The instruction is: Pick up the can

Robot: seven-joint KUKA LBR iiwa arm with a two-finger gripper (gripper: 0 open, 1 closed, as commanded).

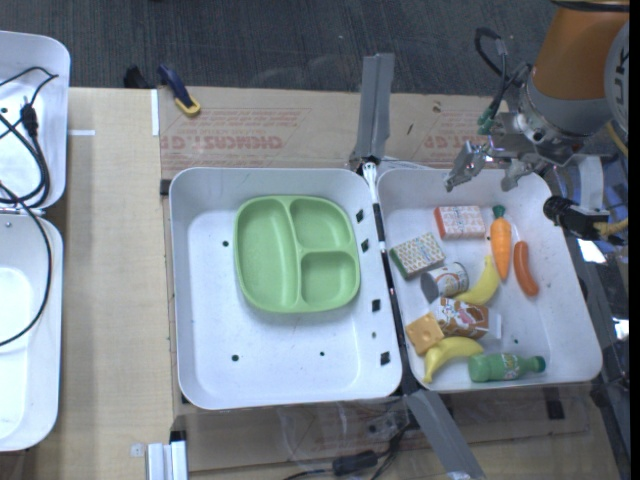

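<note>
The can (446,282) is a small silver tin lying on its side in the middle of the right bin (570,338). It is wedged between a green-and-white box (417,254) and a yellow banana (486,284). My gripper (486,173) hangs above the far edge of the right bin, well back from the can and slightly to its right. Its two fingers (459,175) stand apart, open, with nothing between them.
The right bin also holds a pink box (460,221), a carrot (501,238), a sausage (525,269), a brown carton (465,318), a second banana (451,354) and a green bottle (506,366). A green divided plate (297,252) lies in the left bin (200,348).
</note>
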